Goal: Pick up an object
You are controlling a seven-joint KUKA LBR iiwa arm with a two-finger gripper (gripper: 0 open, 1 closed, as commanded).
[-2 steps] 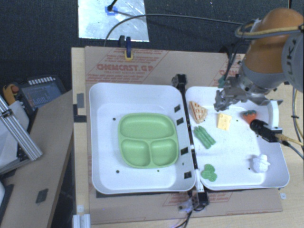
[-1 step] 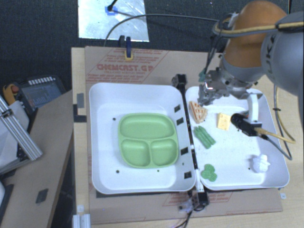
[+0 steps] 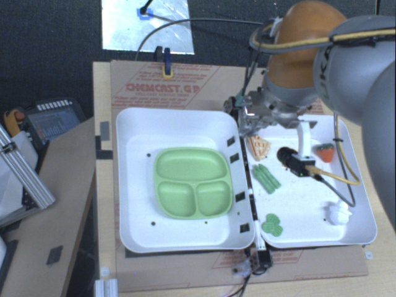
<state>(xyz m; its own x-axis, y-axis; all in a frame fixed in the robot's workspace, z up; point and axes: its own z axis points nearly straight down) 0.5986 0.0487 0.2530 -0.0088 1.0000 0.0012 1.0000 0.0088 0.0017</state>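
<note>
Arm: grey KUKA arm with orange band (image 3: 306, 39), entering from the frame's right, wrist over the right bin's upper left corner.
Gripper: two-finger gripper (image 3: 249, 124); jaw state cannot be told.
Left bin: shallow white bin (image 3: 133, 135) holding a light green three-compartment plastic tray (image 3: 192, 182).
Right bin: shallow white bin (image 3: 362, 218) holding the pickable objects.
Nearest object: tan wedge-shaped toy slice (image 3: 258, 147), just below the gripper.
Other objects: green ridged strip (image 3: 266, 179); green round cluster (image 3: 271, 225); small white lump (image 3: 338, 213); orange-red strawberry-like toy (image 3: 325, 152).

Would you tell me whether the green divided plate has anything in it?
Empty: all three compartments of the green plate show bare green; the toy food lies in the right bin.
</note>
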